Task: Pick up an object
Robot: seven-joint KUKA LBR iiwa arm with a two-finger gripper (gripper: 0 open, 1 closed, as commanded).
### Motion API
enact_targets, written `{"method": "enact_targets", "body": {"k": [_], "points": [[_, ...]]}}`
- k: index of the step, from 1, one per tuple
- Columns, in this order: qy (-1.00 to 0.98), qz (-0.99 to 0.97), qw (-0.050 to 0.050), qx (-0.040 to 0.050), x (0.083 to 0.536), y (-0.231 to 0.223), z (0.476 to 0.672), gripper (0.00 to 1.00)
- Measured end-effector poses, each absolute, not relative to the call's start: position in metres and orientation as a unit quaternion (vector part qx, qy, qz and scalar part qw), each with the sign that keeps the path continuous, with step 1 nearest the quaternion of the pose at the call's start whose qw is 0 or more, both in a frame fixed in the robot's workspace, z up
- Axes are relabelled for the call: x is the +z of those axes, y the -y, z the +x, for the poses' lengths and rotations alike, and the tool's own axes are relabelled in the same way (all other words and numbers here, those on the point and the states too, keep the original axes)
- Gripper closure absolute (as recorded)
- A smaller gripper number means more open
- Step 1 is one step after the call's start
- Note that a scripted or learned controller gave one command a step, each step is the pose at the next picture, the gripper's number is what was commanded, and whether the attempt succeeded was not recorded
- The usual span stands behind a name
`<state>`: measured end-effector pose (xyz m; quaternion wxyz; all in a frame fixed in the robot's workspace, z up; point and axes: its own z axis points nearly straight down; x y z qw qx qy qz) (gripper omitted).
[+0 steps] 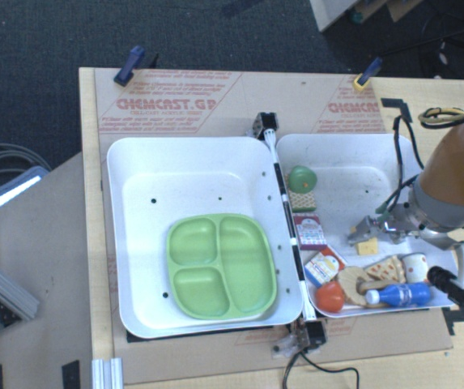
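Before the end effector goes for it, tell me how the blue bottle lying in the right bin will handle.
The blue bottle lies on its side, so its round body would probably roll if nudged. It looks like smooth plastic, likely slippery. Toys crowd against it, including a red tomato, so a push may shift them.

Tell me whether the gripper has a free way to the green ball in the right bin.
Probably yes. The green ball sits alone near the bin's far left wall, nothing on top of it, and the gripper hangs nearby over bare floor. The wall close beside it may crowd the approach.

Arm (452, 177) cut off at right edge; jaws indistinct
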<state>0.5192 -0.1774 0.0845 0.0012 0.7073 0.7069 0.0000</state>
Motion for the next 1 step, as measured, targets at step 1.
{"method": "enact_targets", "body": {"k": [1], "points": [[-0.708,0.706,-0.003,0.0014,0.0846,0.2182,0.4795,0.0]]}}
